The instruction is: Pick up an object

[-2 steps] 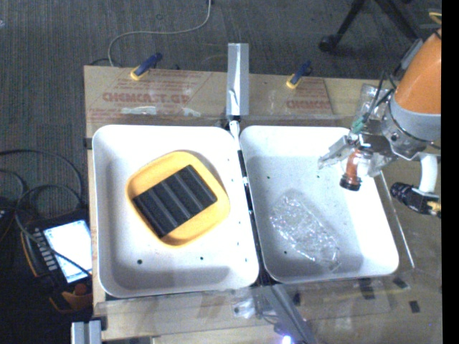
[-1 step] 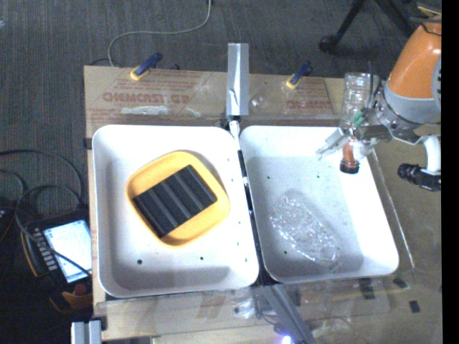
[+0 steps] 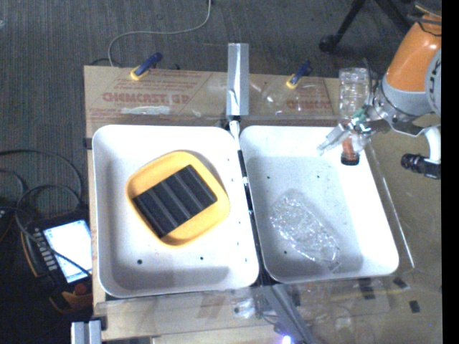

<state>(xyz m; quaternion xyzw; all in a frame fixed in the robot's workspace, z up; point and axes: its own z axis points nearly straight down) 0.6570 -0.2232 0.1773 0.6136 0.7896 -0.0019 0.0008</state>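
Note:
A yellow pad with a black ribbed top (image 3: 178, 198) lies flat in the middle of the left bin (image 3: 115, 264). A crumpled clear plastic bottle (image 3: 305, 229) lies in the right bin (image 3: 373, 221), towards its front. My gripper (image 3: 350, 136) hangs over the far right corner of the right bin, well away from the bottle and the pad. A small dark and orange part (image 3: 349, 155) shows at its lower end. Something clear and ribbed (image 3: 353, 92) stands just behind the gripper; I cannot tell what it is.
A cardboard sheet (image 3: 158, 99) lies behind the bins with two blue-and-yellow clamps (image 3: 145, 65) on it. A metal post (image 3: 237, 84) rises between the bins at the back. A tablet (image 3: 64, 246) and cables lie on the floor at the left.

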